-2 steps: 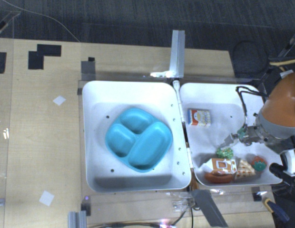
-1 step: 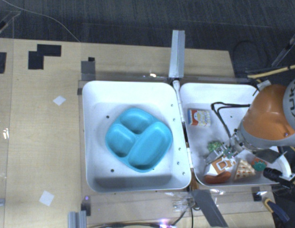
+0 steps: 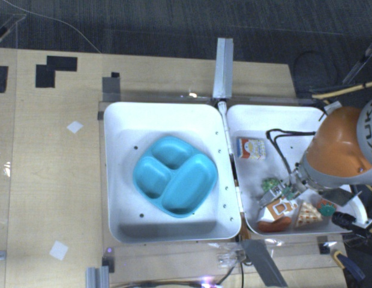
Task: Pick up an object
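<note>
The right bin [image 3: 258, 122] holds several small toy items. A white and red carton [image 3: 252, 147] lies near its left wall. Toward the front sit a green leafy piece [image 3: 270, 185], an orange and white box [image 3: 281, 208], a brown sausage [image 3: 273, 225], a pizza slice [image 3: 307, 214] and a small red and green piece [image 3: 326, 209]. My gripper [image 3: 290, 188] reaches in from the right, low over the green piece and the orange box. The arm's orange band [image 3: 339, 143] hides the bin's right part.
The left bin [image 3: 123, 128] carries a blue divided plate [image 3: 175, 176] in its middle. A grey metal post [image 3: 224, 68] stands behind the wall between the bins. Black cables [image 3: 285, 134] loop over the right bin's back.
</note>
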`<action>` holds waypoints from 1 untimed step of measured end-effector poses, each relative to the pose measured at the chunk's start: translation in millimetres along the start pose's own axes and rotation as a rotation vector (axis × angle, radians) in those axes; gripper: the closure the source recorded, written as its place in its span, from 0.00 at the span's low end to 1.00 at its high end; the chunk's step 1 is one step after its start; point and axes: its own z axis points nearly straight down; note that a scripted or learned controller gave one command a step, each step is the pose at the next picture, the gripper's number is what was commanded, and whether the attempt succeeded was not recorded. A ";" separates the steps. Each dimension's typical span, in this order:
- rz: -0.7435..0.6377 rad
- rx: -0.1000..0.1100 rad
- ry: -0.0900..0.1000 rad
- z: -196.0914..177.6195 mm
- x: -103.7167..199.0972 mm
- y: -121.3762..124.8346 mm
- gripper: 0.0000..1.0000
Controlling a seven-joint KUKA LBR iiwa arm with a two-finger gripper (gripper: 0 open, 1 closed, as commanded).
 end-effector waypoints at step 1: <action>0.000 -0.007 -0.006 -12.0 -2.0 2.8 1.00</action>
